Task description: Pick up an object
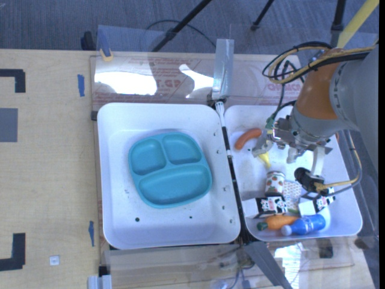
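My gripper [304, 160] hangs over the right bin [349, 221], below the grey wrist and orange band. Several small objects lie in that bin. An orange sausage [246, 138] and a yellow piece [263, 155] lie to the gripper's left. A small can [275, 180] and a patterned cloth [293, 190] sit just in front of it. Along the near wall lie a cow-patterned box [272, 205], a carrot [277, 223] and a blue bottle [307, 224]. I see nothing held in the gripper.
The left bin [114, 221] holds a blue divided plate [170, 167] at its middle. A ridge [228, 161] separates the two bins. Cables loop around the wrist [289, 62], and one runs over the right bin's right side [352, 176].
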Controlling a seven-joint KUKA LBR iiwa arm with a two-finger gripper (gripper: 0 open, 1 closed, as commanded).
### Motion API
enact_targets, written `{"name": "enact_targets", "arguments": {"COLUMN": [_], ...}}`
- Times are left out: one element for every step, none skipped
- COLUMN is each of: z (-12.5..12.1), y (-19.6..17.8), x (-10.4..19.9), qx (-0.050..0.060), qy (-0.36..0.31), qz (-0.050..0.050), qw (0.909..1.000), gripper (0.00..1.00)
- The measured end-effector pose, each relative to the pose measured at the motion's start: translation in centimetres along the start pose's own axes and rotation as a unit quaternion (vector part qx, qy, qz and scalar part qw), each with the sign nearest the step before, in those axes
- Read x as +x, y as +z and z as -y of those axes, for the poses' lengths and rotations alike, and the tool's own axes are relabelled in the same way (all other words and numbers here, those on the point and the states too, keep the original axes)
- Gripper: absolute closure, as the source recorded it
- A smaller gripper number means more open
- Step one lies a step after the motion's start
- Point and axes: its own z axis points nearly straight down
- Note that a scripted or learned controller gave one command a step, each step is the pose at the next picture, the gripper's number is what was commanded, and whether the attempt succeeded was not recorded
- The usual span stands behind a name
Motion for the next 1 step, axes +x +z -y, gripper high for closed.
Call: {"name": "enact_targets", "arguments": {"z": [-0.02], "y": [-0.75], "x": [-0.01], "qx": [0.001], "qy": [-0.001], "qz": [0.0], "qw": [1.0], "gripper": [1.0]}}
